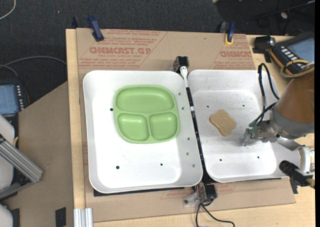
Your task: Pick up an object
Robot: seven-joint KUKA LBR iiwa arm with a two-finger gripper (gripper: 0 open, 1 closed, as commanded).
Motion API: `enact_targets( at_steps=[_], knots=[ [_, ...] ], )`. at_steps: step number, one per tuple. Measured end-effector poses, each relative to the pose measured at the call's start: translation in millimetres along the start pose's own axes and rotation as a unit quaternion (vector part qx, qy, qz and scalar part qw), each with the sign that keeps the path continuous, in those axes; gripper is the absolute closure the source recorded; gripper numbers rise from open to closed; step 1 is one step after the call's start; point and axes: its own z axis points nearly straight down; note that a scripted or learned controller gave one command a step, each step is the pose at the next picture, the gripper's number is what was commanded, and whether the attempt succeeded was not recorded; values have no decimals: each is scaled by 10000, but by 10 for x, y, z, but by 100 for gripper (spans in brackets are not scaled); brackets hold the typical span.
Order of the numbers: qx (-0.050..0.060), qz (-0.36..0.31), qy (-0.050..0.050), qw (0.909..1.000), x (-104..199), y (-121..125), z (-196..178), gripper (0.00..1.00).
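Claw (248,136) sits low inside the right-hand bin (235,171), at the end of the arm (295,108) that leans in over that bin's outer rim; from where I stand it looks close to the white floor, though I cannot tell whether it touches. Whether it is apart or together I cannot tell, the tip being too small and dark against the bin. Nothing shows gripped in it. Just beside the claw, on the side away from the arm and a little further up the bench (150,46), lies the tan, bread-like piece (222,122), flat on the bin floor and apart from the claw. I judge the claw has been brought down short of it, so a grasp would want a shift toward the piece. Well beyond that, in the other bin (100,161), rests a green divided plate (146,114), far from the claw.
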Motion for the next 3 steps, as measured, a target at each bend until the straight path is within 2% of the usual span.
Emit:
enact_targets(
  at_steps=[1, 2, 3],
  knots=[
    [-54, -11, -29, 10000, -382, 690, -832, 100],
    [54, -26, 37, 10000, 379, 153, -624, 100],
    [43, -16, 27, 10000, 762, -103, -600, 100]
  ],
)
